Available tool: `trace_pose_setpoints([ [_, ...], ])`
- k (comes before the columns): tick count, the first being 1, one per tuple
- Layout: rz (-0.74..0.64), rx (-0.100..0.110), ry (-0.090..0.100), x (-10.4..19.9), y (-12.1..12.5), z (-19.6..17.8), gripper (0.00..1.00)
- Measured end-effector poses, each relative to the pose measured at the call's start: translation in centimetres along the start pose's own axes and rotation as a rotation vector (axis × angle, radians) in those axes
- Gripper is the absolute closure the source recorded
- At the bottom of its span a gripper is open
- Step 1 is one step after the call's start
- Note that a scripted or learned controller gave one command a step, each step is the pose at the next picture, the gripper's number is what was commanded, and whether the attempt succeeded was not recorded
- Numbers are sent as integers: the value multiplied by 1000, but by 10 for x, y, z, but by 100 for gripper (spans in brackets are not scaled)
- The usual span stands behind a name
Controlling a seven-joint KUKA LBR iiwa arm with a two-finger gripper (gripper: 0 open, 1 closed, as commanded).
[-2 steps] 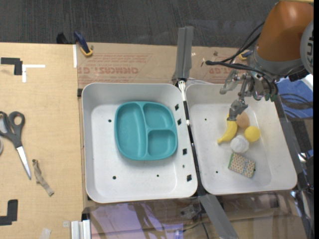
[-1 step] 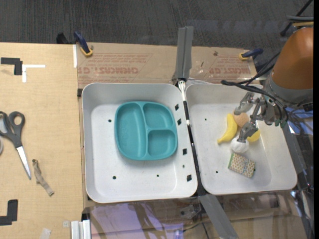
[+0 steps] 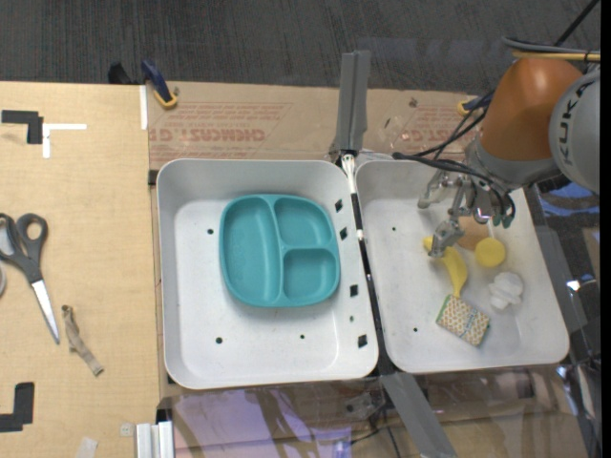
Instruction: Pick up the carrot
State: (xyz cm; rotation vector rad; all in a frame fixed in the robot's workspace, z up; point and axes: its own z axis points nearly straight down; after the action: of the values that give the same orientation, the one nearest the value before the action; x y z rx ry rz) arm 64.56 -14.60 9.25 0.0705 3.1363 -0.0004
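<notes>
Starting with the biggest thing, the tabletop [image 3: 86,256] is light brown and fills the left side of the frame, with a flat brown cardboard sheet [image 3: 248,127] across the upper middle. Next comes the robot arm [image 3: 535,113], grey with a big orange band, reaching in from the upper right. Two white bins sit side by side. The left bin [image 3: 181,351] is in the middle of the frame and has a blue-green plate [image 3: 229,246] with three parts in it. The right bin [image 3: 401,332] has all the small things in it. A pair of scissors [image 3: 33,265] lies far off at the left edge. In the right half of the right bin I see a checked little pad [image 3: 463,320] toward the bottom, a long yellow thing [image 3: 456,273] above it, a see-through white lump [image 3: 504,289] and a round yellow thing [image 3: 490,252]. The carrot [image 3: 472,239] looks to be the small orange-tan piece at the top of that bunch, just beside the round yellow thing. The gripper [image 3: 463,232] hangs right over it. Its fingers [image 3: 441,242] look spread apart, one on each side of the carrot, and not squeezing it. So I think the job is only partly done: the arm is in the right spot, but the carrot is lying in the bin. The fingers need to close on it, and then the arm needs to lift it up.
</notes>
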Motion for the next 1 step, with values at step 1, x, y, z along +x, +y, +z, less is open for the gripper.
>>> trace_pose_setpoints([
  [1, 261, 1, -2, -1, -54, -38, 0],
])
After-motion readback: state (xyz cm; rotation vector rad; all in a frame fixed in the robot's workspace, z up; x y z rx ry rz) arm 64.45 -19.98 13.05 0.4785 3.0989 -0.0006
